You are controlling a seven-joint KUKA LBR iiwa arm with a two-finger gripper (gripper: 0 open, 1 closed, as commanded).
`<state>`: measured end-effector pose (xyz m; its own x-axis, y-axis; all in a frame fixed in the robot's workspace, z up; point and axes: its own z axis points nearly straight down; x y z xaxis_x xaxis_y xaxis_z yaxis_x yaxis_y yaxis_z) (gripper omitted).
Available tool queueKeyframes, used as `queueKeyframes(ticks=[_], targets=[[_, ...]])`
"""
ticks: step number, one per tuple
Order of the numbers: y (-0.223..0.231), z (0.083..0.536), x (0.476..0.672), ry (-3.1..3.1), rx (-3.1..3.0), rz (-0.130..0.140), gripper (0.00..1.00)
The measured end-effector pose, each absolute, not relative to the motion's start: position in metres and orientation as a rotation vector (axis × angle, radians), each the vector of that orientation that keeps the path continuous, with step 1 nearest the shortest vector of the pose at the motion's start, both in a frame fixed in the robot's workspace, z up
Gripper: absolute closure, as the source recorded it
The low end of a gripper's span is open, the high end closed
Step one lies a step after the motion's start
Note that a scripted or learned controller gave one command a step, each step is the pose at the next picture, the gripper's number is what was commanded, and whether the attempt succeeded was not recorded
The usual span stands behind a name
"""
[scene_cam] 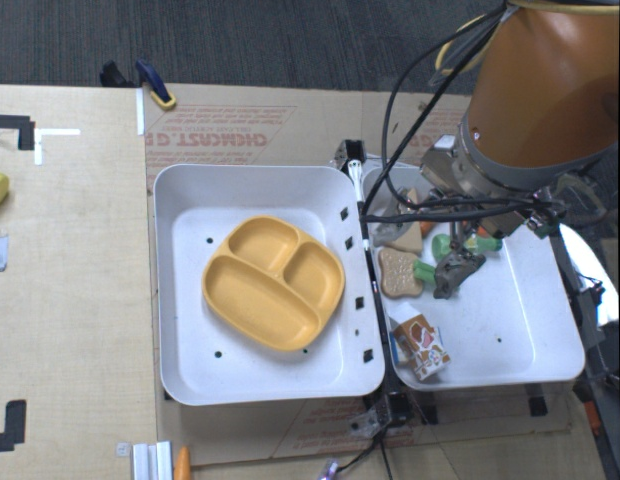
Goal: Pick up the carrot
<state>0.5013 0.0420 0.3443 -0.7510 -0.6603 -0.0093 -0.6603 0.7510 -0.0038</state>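
Two white bins (170,298) sit side by side on the bench (70,318).

Orange carrot (409,236) in right bin, half-hidden

plate (273,283) mid left bin (180,348) | carton (421,347) front-left corner of right bin (530,338) | bread slice (398,273) at its left edge

A yellow divided plate (274,282) lies in the left bin (180,268). In the right bin (550,338), the gripper (452,268) hangs low beside a toast slice (398,272); a small carton (421,346) lies nearer the front.
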Motion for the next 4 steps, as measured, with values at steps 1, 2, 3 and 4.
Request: queueKeyframes(ticks=[1,2,3,4], targets=[[0.060,0.195,0.501,3.001,-0.922,0.002,0.00],[0.109,0.106,0.500,2.822,-1.374,0.003,0.00],[0.109,0.115,0.502,2.823,-1.366,0.002,1.00],[0.130,0.176,0.525,2.895,-1.214,0.001,1.00]])
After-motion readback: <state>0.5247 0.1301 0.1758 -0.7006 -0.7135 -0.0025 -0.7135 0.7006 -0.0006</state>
